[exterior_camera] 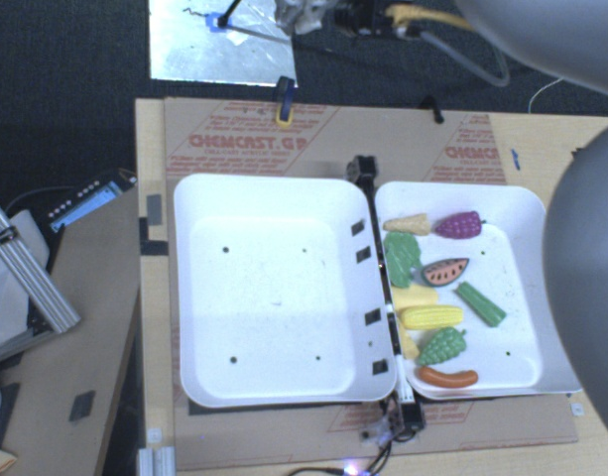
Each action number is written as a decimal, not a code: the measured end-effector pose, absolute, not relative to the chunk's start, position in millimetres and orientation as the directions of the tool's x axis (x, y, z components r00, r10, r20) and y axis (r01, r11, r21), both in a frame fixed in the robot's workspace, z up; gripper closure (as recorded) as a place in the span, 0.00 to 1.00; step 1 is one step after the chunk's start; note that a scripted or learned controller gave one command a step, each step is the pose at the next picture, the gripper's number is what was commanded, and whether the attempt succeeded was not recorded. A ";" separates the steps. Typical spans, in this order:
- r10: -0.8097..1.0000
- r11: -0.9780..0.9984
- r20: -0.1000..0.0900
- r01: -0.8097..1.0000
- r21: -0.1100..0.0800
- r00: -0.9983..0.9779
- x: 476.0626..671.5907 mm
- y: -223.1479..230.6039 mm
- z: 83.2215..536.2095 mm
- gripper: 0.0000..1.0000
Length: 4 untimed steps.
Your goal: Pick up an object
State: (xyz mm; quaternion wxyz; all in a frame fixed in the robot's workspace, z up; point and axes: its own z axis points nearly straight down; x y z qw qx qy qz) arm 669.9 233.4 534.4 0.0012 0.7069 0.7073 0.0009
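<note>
Tool (305,8) above bench; two bins (274,296); nine toy foods (432,317).

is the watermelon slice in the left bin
No, the watermelon slice lies in the right bin, between the purple grapes and the yellow corn.

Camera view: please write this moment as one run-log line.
arm: right edge | toy foods: right bin | left bin: white | pick: not done

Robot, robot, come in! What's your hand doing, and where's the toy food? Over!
Hand up at top of view, above the bench, far from bins. Plastic toy food all in right white bin: purple grapes, watermelon slice, yellow corn cob, red sausage. Nothing picked.
</note>
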 end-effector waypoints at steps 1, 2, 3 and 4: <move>1.000 0.000 -0.005 1.000 -0.015 0.000 639.2 233.4 325.9 1.00; 1.000 0.006 0.009 1.000 0.020 -0.006 603.1 234.0 546.9 1.00; 1.000 -0.001 0.000 1.000 0.002 0.001 670.5 233.1 533.3 1.00; 1.000 0.000 -0.005 1.000 -0.015 -0.001 649.0 232.1 259.2 1.00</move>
